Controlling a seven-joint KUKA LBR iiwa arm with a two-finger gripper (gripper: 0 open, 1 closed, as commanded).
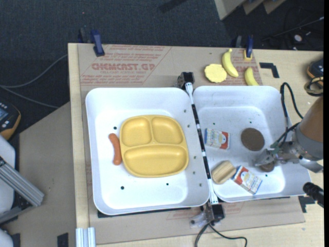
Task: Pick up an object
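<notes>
A: Gripper (pixel 267 161) is seen low in the right bin (pixel 267 104), at its right side. Finger state can't be told; the tips are blurred into a dark cluster. Nothing is seen held between them.

B: Nearest objects?

A: The brown disc (pixel 252 139) is placed just up-left of the tips, apart from them as far as can be judged. The small packet (pixel 246 179) with red and white print is found just below-left, near but not in the grip. The bread roll (pixel 223 172) is laid further left, beside that packet. A second packet (pixel 216 138) is seen left of the disc.

B: Left bin?

A: The left bin (pixel 103 138) is occupied by a yellow divided plate (pixel 153 145), with a sausage (pixel 115 148) laid along its left edge. Well apart from the gripper.

B: Outside the bins?

A: Two bananas (pixel 230 64) and a yellow round piece (pixel 215 73) are set on the board behind the right bin.
</notes>
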